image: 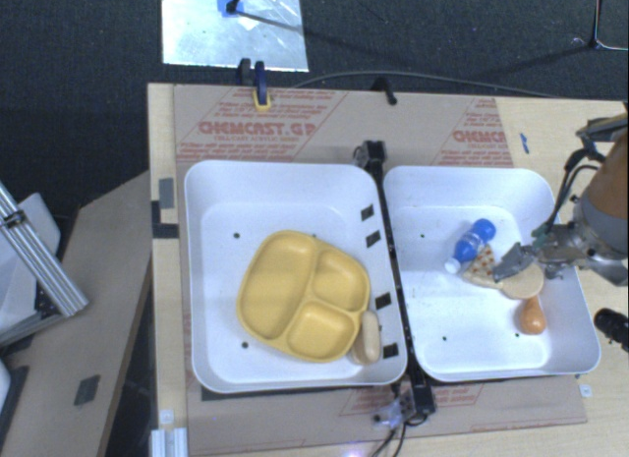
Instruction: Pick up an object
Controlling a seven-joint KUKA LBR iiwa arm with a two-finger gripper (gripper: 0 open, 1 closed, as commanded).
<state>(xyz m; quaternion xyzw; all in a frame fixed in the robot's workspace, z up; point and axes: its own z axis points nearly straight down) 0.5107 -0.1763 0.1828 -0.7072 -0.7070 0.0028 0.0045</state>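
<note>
Right bin [432, 199] holds the candidate objs: blue bottle [474, 241] w/ white cap, long axis running diagonally, cap end pointing lower-left toward the bin divider, base up-right. Just beside it, touching or nearly so, a flat tan patterned piece [482, 268], pizza-slice-like. Next to that a pale beige rounded obj [522, 285], partly under the gripper, and just below it a small orange egg-shaped obj [531, 317], long axis roughly up-down in view, near the bin's right wall.

Gripper [516, 260] comes in from the right, low over the right bin, grey finger tip by the tan piece and beige obj. Finger spread and grasp: cannot tell, too blurred.

Left bin [226, 190] holds a yellow divided tray [305, 295], 3 compartments, set at a tilt; a beige oblong obj [369, 337] lies against its lower-right edge, long axis approx vertical in view.
</note>
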